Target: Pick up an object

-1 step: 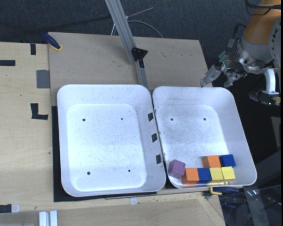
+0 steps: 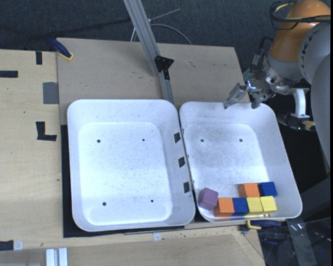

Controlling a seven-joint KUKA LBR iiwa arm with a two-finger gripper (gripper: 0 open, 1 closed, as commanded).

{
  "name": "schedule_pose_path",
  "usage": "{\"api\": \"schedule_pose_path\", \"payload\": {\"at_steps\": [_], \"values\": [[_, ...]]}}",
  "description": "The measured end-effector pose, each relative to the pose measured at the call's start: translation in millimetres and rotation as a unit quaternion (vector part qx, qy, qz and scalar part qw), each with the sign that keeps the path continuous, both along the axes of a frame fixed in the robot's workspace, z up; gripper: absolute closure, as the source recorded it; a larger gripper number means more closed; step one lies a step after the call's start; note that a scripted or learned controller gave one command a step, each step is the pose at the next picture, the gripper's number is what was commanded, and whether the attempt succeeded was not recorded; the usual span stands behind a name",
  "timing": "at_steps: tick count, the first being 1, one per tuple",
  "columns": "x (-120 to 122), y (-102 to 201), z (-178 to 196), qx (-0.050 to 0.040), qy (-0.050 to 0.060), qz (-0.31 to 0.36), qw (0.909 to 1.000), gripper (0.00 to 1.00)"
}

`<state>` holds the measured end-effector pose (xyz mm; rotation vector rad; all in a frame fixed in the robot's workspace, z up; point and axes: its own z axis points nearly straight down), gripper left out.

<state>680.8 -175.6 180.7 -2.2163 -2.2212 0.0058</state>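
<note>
The blocks sit clustered at the lower right of the frame in the right bin (image 2: 277, 148): a purple block (image 2: 208, 197), orange blocks (image 2: 226, 205), blue blocks (image 2: 267, 189) and yellow blocks (image 2: 255, 205), touching. My hand (image 2: 243, 97) hangs released over the bin's upper rim, grasping nothing, well apart from them. The left bin (image 2: 72, 148) lies beside it on the tabletop (image 2: 100, 65).

Reaches in from the frame's upper right, grey links with the orange band (image 2: 293, 35) bulging above the wrist. Hand (image 2: 243, 98) sits at upper right of centre, tilted down and leftward. Two dark fingers (image 2: 233, 98) spread apart, nothing between them. Bends sharply at the wrist beneath the band.
</note>
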Motion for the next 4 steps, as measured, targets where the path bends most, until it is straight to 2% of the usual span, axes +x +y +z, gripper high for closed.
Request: {"api": "schedule_pose_path", "payload": {"at_steps": [1,2,3,4], "values": [[-1,38,-64,-0.0011,0.001,0.0,1.0,0.0],[-2,68,-86,-0.0095,0.005,-0.004,0.9999,0.0],[-21,86,-89,-0.0005,-0.001,-0.001,1.0,0.0],[-82,106,16,0.0006,-0.005,0.0,1.0,0.0]]}}
